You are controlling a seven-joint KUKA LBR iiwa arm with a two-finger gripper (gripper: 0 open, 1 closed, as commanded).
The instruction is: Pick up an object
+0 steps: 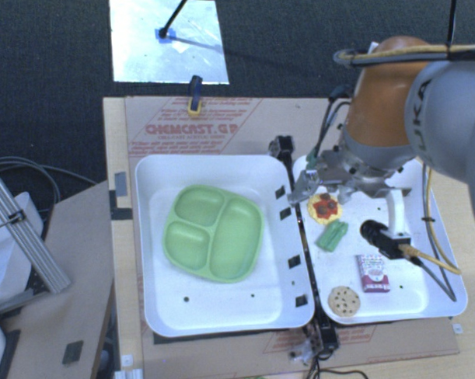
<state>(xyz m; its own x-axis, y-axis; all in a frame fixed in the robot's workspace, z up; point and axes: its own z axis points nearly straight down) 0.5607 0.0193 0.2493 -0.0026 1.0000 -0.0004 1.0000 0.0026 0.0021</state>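
Objects in the right bin: four; one green plate left; hand state unclear.

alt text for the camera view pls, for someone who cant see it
A grey and orange robot arm reaches from the right over the right white bin, which holds a red and yellow toy, a green piece, a small packet and a cookie. The left white bin holds a green divided plate.
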